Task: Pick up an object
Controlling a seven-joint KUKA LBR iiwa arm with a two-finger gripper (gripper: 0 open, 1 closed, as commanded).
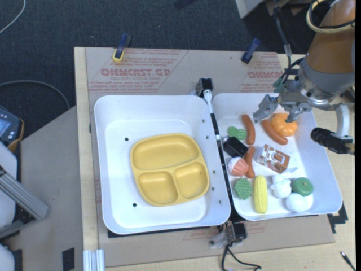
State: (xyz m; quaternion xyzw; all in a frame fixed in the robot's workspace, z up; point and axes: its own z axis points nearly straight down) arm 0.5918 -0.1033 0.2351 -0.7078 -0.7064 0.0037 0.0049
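red "chemcast gp" print repeats on the worktop's brown sheet [141,66] at upper centre. at right, the end effector [280,110] straddles an orange toy [281,126], fingers spread.

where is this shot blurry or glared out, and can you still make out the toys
Camera view: light is even and soft, with no hard glare on the white bins; the gripper and the arm's orange band look slightly soft; the corn and yellow tray read clearly, though small toys blur together.
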